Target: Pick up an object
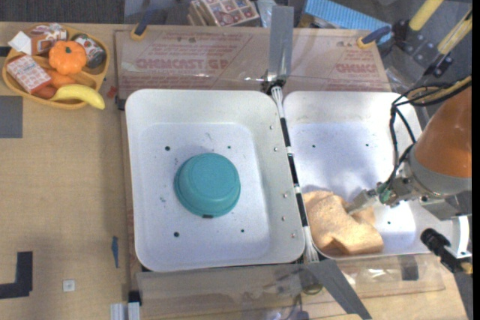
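Sponge-like tan object, the thing nearest the gripper, lies in the near left corner of the right bin; what it actually is stays hard to make out, and its near edge blurs into the bin's rim. Far to the left, a yellow bowl sits on the wooden bench, holding a small orange pumpkin, a banana and some boxed items too small to tell apart. The left bin holds an upturned teal bowl near its middle, well apart from the tan object, with the bins' shared rims between them. In the right bin, the gripper reaches down just beside the tan object's upper right edge, seemingly touching it; whether it is spread or pressed together I cannot tell. The arm is cut off by the right edge, black cables looping beside it.
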`<action>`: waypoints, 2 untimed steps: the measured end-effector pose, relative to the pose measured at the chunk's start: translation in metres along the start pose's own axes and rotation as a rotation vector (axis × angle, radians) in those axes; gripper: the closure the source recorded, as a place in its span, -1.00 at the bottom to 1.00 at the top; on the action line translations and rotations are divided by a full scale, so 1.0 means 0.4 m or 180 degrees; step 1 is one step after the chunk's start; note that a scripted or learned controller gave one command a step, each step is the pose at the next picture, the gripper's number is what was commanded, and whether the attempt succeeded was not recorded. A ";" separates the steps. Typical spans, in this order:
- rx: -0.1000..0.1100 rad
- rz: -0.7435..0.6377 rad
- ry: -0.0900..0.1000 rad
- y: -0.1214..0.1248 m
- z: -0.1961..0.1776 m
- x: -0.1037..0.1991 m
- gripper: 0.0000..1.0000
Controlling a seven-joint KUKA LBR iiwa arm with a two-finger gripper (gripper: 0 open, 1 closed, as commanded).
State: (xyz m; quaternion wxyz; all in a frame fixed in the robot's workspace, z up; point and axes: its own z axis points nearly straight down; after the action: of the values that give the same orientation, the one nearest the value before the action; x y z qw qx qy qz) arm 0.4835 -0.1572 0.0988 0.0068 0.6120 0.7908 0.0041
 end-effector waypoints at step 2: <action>-0.0007 0.0015 -0.0006 -0.001 -0.023 -0.006 -1.00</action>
State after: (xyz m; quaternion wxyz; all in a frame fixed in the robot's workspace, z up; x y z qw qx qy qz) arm 0.4837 -0.1594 0.1080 0.0082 0.6139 0.7894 0.0043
